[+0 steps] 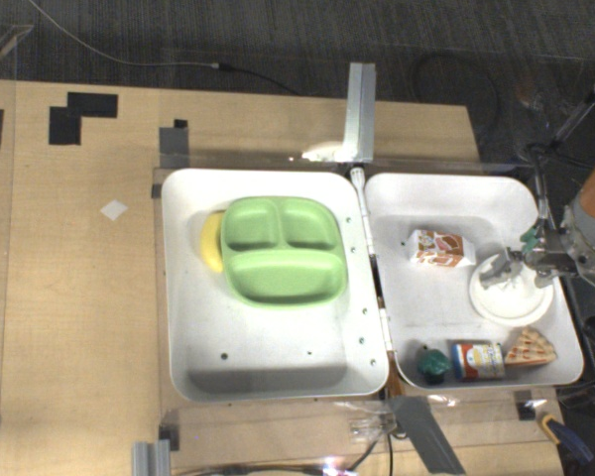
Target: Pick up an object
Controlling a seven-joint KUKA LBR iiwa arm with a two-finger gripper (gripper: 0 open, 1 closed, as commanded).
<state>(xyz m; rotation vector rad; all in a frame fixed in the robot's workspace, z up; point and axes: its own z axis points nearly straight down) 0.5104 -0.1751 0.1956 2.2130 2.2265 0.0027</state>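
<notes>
Right now the gripper (504, 269) is hanging over the right bin (446, 201), just above a white round plate (512, 300); whether its fingers are parted or clenched cannot be told. A small red-and-white carton (439, 248) is lying near the bin's middle, its print too small to read. Along the front edge, a dark green object (433, 364), a labelled can (475, 359) and a waffle-patterned wedge (531, 348) are sitting. In the left bin (258, 365), a green divided tray (282, 249) is covering a yellow item (210, 243).

I count two white bins (178, 266). Left: one green divided tray (281, 249), one yellow item (210, 243). Right: one carton (438, 248), one white plate (513, 300), one can (476, 360), one waffle piece (532, 348), one dark-green item (433, 365).
</notes>
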